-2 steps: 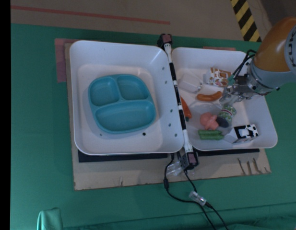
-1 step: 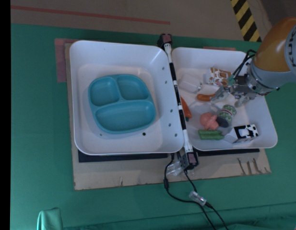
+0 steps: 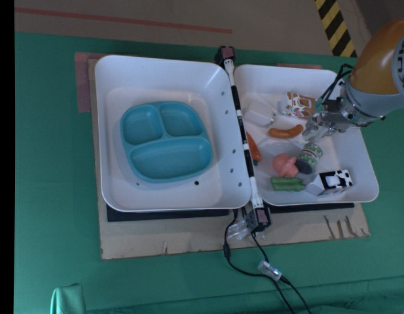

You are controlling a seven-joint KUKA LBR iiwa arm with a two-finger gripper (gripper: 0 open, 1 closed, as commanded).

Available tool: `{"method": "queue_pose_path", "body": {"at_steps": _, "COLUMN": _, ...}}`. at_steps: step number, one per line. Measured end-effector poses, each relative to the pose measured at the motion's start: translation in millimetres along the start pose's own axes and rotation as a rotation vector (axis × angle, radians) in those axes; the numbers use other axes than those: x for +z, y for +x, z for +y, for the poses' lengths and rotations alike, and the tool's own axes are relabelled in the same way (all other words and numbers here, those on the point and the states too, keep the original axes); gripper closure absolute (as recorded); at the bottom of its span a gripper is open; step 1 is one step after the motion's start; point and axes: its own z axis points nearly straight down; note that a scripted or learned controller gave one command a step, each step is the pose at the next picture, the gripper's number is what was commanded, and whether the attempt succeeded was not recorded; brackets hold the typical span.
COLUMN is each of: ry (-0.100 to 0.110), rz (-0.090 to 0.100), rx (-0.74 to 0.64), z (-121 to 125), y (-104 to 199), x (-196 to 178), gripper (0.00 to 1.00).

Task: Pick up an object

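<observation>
The tool (image 3: 317, 131) hangs low over the right shallow white plastic bin (image 3: 359, 156), just above a small green-and-white cylindrical jar with a dark cap (image 3: 309, 157), which looks the likeliest thing to be picked. The jar lies tilted on its side near the bin's middle, close beside a pink rounded toy (image 3: 285, 164) and above a green pea-pod-shaped toy (image 3: 288, 184). Whether the tool is wide or narrow I cannot tell; the wrist hides that. Nothing can be seen held in it.

The jar is probably light, stiff plastic with a smooth, somewhat slippery wall, and being round it may roll away when nudged. Taking it across its middle, square to its long axis, seems safest.

An orange sausage-shaped toy (image 3: 285, 132) and a black-and-white patterned box (image 3: 335, 180) lie nearby. The left bin (image 3: 116, 77) holds a teal divided plate (image 3: 165, 141).
</observation>
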Motion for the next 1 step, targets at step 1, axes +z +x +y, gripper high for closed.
{"method": "queue_pose_path", "body": {"at_steps": 1, "ry": 0.000, "rz": 0.000, "rx": 0.000, "z": 0.0, "y": 0.0, "x": 0.0, "gripper": 0.00}}
